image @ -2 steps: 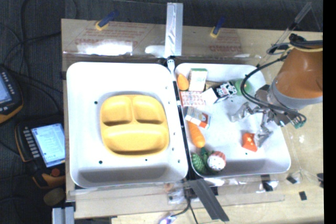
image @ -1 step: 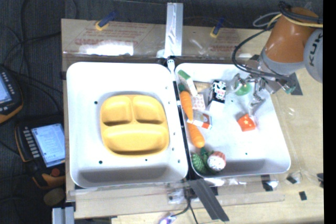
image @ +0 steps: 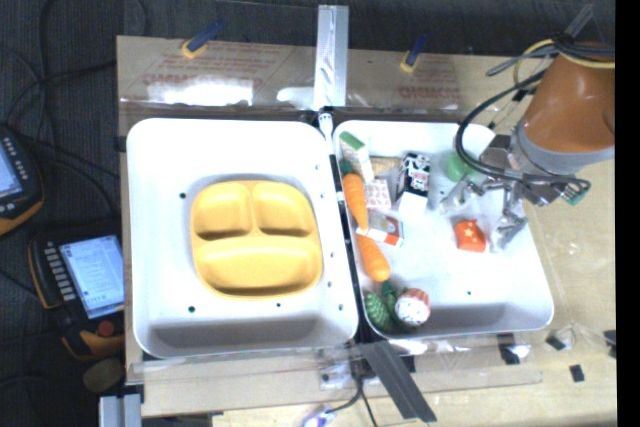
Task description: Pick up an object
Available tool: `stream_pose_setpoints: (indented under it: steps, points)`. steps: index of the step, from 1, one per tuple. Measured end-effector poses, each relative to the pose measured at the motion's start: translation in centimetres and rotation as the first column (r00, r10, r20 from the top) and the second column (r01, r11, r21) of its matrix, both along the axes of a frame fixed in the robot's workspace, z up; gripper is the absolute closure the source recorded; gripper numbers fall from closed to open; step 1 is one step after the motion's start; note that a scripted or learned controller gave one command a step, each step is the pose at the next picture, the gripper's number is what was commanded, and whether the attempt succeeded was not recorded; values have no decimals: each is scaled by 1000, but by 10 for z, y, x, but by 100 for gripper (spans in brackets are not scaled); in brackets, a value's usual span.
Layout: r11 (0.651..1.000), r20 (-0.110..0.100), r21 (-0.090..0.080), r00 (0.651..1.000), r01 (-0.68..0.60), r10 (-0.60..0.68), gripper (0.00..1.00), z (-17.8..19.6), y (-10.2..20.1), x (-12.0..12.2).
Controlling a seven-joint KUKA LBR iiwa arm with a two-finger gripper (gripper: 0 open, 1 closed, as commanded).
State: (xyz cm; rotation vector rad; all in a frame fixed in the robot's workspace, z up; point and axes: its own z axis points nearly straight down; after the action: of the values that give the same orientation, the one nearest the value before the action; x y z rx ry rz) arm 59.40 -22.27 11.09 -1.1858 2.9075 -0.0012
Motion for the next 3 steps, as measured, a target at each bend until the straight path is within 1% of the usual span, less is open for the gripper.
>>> stream_pose_setpoints:
  steps: [1,2,3]
  points:
    - [897,8,3,897,-443,443,0,-23,14,71]
    - [851,17,4,850,-526,526,0,-19,13,0]
    - [820,11,-7,820,-572,572,0,-20,20,-54]
